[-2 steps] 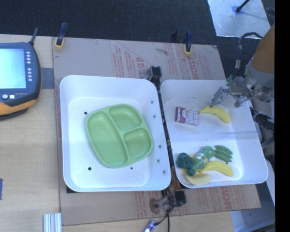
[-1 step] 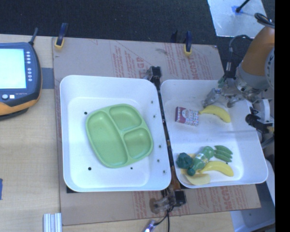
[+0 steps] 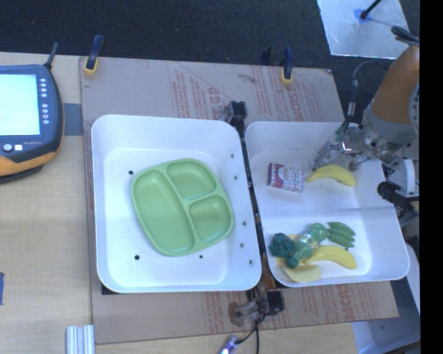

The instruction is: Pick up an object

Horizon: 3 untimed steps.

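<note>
My gripper (image 3: 338, 155) hangs low over the back of the right bin (image 3: 376, 220), directly above the near end of a yellow banana (image 3: 332, 174). Left of the banana lies a small red and white packet (image 3: 284, 176). At the front of the same bin sits a cluster: a dark green broccoli-like toy (image 3: 282, 245), a green pea pod (image 3: 340, 231), a second banana (image 3: 334, 257) and a pale yellow piece (image 3: 301, 273). Nothing is visibly between the fingers.
The left bin (image 3: 111, 198) carries a green three-compartment plate (image 3: 181, 206). A teach pendant (image 3: 18, 120) lies on the bench at the far left. Clamps sit along the board's back edge. The grey arm with its orange band (image 3: 399, 87) comes in from the right.
</note>
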Each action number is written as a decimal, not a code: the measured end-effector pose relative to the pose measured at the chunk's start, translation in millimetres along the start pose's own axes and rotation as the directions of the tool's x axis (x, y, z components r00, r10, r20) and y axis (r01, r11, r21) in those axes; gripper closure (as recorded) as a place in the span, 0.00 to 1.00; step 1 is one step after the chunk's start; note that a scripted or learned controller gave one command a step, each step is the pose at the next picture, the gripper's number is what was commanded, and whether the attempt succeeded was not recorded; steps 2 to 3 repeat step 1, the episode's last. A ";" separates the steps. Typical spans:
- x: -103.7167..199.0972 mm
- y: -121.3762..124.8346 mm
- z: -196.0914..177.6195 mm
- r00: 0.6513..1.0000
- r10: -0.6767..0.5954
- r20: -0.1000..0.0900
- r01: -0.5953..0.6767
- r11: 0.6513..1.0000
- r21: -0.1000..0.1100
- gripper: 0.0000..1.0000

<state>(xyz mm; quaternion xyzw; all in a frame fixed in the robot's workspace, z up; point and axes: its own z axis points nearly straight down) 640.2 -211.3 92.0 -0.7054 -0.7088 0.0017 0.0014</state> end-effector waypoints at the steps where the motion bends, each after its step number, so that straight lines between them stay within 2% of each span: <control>1: 21.4 16.4 -0.4 1.000 0.001 0.000 -0.001 1.000 -0.003 0.00; 3: 21.4 16.4 -0.4 1.000 0.001 0.000 -0.001 1.000 -0.003 0.00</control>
